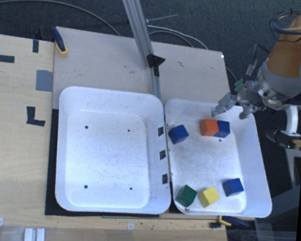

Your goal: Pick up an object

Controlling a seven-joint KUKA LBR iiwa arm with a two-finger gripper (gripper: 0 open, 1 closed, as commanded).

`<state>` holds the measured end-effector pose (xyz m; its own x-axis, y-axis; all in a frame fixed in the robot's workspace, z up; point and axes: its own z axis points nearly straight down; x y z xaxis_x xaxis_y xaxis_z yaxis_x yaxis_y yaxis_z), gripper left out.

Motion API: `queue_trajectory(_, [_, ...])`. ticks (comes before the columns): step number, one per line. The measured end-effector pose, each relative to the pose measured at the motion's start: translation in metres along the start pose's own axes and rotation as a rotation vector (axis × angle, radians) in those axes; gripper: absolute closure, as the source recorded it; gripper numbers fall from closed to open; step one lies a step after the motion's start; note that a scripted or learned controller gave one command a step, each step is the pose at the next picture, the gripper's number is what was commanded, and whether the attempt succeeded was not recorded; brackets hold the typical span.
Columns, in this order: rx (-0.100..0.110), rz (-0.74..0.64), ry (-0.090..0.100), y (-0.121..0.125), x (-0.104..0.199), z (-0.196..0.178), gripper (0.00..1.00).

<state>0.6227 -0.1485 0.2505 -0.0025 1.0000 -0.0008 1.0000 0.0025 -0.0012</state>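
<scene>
From above, my arm (292,49) reaches in from the right, its orange band high at the frame's edge, and my tool (231,106) hangs over the far rim of the right bin (257,170). Its two fingers (221,106) stand apart with nothing between them. Just below them, near the far end of that bin, an orange cube (209,128) and a blue cube (223,128) sit touching side by side, the orange one on the left. A second blue cube (178,134) lies to their left, close to the wall shared with the left bin (64,135). Along the near end of the right bin sit a green cube (186,195), a yellow cube (209,196) just beside it, and a third blue cube (232,186) a little further right. Both bins rest side by side on the worktop (98,59). A slanted aluminium rail (141,29) crosses above the worktop toward the gap between the bins.
</scene>
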Motion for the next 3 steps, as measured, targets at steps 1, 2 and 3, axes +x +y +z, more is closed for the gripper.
queue_trajectory(1, [-0.017,0.000,-0.007,0.019,-0.035,0.136,0.00])
queue_trajectory(2, [-0.024,0.000,-0.010,0.055,-0.031,0.142,0.00])
queue_trajectory(3, [-0.033,-0.002,-0.016,0.053,0.007,0.143,0.00])
